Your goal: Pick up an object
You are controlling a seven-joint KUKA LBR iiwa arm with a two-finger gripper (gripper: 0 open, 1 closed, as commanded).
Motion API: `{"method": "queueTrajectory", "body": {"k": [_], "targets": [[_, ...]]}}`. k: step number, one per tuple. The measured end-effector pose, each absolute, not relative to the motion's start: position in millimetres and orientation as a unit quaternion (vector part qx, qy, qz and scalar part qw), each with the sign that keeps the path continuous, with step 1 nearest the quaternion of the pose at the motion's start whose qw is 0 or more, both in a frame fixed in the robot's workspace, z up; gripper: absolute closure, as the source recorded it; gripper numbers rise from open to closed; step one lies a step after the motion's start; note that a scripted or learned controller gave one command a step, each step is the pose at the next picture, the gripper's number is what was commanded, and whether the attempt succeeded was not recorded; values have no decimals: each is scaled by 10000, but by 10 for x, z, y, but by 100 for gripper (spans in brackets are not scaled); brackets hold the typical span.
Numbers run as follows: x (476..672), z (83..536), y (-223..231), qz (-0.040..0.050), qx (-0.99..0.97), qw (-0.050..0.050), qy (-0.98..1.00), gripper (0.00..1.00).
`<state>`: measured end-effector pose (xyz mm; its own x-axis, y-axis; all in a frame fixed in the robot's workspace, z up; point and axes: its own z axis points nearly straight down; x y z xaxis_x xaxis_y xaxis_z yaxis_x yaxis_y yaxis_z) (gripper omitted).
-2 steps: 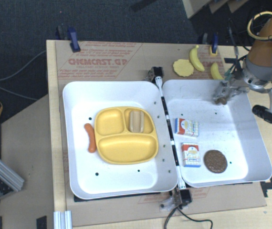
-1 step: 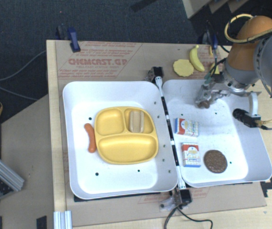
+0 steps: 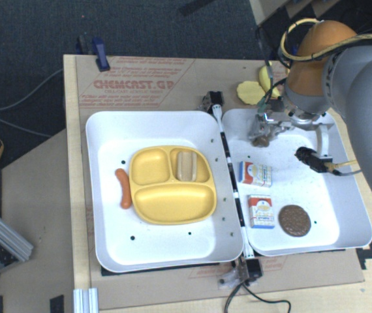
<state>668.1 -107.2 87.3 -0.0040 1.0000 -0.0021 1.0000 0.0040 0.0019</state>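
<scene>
The right bin (image 3: 342,220) holds three loose things: a brown round disc (image 3: 295,220) at about 6 o'clock of the bin, a small red-and-white carton (image 3: 261,212) just beside it at its 9 o'clock, and a second small carton (image 3: 256,174), white with blue and red print, lying near the first at its 12 o'clock. The gripper (image 3: 262,137) hangs over the bin's upper-left corner, at 12 o'clock from the cartons and apart from them; nothing shows between its fingers, and how wide the jaws stand cannot be told. The grey arm with its orange band (image 3: 316,57) comes in from 2 o'clock. In the left bin (image 3: 108,135) sits a yellow divided tray (image 3: 173,201) with a tan piece (image 3: 186,165) in its upper-right compartment, and an orange sausage (image 3: 124,188) lies touching the tray's 9 o'clock edge.
</scene>
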Motion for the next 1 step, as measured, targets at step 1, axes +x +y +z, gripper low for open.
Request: {"method": "queueTrajectory", "body": {"k": [1], "targets": [[6691, 987, -1076, 25, 7064, 23, 7078, 100]]}}
